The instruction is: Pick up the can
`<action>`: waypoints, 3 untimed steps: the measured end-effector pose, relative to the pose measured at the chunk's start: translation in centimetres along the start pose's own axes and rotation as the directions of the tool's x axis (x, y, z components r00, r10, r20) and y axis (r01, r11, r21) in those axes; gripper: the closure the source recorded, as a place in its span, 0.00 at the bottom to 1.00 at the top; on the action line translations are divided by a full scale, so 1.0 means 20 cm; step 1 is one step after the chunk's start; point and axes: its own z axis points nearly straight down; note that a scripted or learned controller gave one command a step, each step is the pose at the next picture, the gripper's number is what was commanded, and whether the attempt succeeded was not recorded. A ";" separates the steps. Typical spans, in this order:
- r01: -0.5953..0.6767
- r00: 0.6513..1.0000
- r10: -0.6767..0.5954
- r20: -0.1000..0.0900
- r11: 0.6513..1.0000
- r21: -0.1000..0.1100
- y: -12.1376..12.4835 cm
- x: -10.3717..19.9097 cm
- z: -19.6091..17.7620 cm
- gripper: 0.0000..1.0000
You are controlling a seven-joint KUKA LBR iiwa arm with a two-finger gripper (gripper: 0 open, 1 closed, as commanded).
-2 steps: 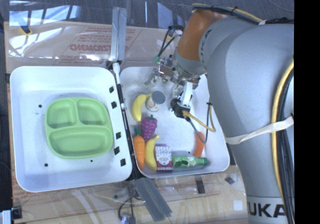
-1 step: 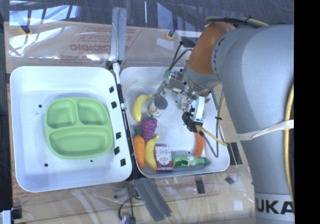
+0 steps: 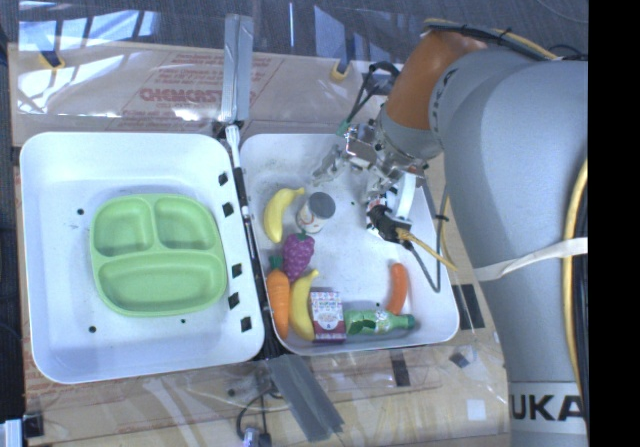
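gripper (image 3: 362,178) above the right bin (image 3: 440,307), near the can (image 3: 318,207) by a banana (image 3: 277,212); finger gap too hard to tell

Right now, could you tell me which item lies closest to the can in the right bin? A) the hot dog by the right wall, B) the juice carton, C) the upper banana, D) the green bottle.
C: the can stands just right of the upper banana, nearly touching it, with the grapes below; the other options lie lower in the right bin.
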 end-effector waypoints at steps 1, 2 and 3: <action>-0.153 0.988 0.153 0.004 0.988 -0.007 0.04 0.03 0.00 0.00; -0.491 0.871 0.492 0.017 0.871 -0.013 -0.04 0.15 0.01 0.00; -0.484 0.875 0.484 0.020 0.875 -0.009 -0.04 0.17 -0.03 1.00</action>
